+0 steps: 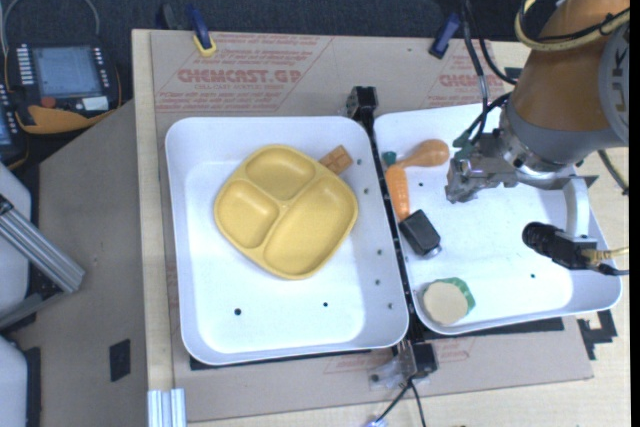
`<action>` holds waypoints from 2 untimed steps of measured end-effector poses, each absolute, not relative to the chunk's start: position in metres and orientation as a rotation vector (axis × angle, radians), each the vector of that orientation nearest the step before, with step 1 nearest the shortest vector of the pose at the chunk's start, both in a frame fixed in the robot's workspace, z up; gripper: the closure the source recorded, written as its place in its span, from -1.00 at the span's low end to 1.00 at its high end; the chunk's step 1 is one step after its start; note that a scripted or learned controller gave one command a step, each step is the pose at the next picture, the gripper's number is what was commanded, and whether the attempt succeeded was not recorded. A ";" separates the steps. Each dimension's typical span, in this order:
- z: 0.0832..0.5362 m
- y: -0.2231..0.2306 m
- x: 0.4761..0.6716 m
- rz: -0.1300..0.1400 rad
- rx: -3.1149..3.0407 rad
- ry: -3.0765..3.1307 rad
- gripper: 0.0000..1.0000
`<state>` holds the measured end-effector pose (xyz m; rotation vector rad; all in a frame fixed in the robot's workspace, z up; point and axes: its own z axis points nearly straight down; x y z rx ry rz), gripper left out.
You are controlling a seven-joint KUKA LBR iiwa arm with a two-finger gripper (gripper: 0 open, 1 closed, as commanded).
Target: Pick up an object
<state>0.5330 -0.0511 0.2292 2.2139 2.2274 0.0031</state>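
Two white plastic bins (200, 215) face you; the end effector (468, 177), grip state unreadable, hovers right of the orange plastic carrot (399, 192). Approach step; descend next.

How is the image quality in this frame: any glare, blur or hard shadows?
Camera view: lighting is even and soft; the white bins are bright but keep their detail. The yellow divided plate and black block look sharp. The tool is slightly soft against the arm, casting only a faint shadow. No strong glare.
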 end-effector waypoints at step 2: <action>0.234 0.066 0.573 0.005 2.213 2.229 1.00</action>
